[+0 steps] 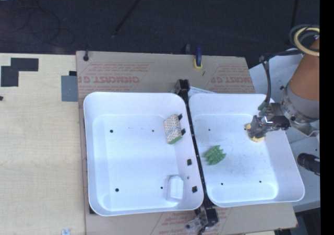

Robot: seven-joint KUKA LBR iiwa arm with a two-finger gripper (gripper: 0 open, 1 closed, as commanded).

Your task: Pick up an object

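My gripper [259, 128] hangs over the right bin [284, 189], close to its right wall and towards the back. A small yellowish object [255, 138] shows just under its tip, partly covered by it; whether it is held or lying on the bin floor is hidden. A green spiky object [214, 154] lies on the floor of the right bin, left of the gripper and a little nearer the front.
The left bin [99, 197] holds a patterned tan block [173, 128] leaning near its right wall and a white object [174, 187] at the front right. A black divider clamp [183, 86] sits between the bins at the back. The arm's orange band [309, 74] rises at the right.
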